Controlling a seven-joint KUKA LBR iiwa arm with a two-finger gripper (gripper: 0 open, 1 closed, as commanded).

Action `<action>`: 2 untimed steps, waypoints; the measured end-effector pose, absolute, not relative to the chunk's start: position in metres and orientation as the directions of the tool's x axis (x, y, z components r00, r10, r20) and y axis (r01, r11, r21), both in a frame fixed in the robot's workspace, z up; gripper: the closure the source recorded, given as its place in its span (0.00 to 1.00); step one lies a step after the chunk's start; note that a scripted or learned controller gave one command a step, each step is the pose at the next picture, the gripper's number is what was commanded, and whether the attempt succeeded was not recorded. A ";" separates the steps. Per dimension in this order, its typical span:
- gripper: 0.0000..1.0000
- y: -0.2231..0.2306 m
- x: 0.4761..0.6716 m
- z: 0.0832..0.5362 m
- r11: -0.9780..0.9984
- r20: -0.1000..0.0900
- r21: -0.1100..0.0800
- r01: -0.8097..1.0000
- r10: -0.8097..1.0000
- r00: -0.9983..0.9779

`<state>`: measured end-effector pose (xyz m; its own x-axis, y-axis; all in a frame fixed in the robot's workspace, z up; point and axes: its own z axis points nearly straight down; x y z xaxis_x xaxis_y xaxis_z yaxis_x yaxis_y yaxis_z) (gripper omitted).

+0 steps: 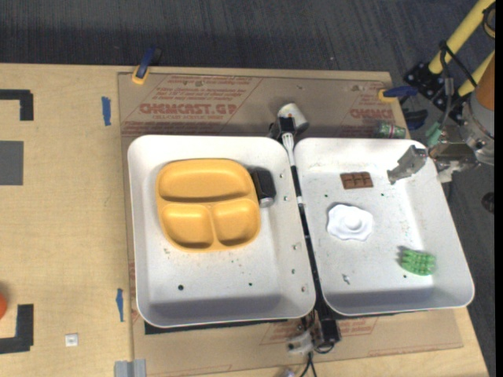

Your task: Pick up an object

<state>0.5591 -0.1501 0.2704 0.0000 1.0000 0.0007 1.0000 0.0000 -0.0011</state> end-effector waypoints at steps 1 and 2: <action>0.00 -0.152 0.529 0.110 -0.158 0.001 -0.001 0.988 0.988 0.158; 0.00 -0.191 0.560 0.086 -0.283 0.025 -0.010 0.959 0.959 0.283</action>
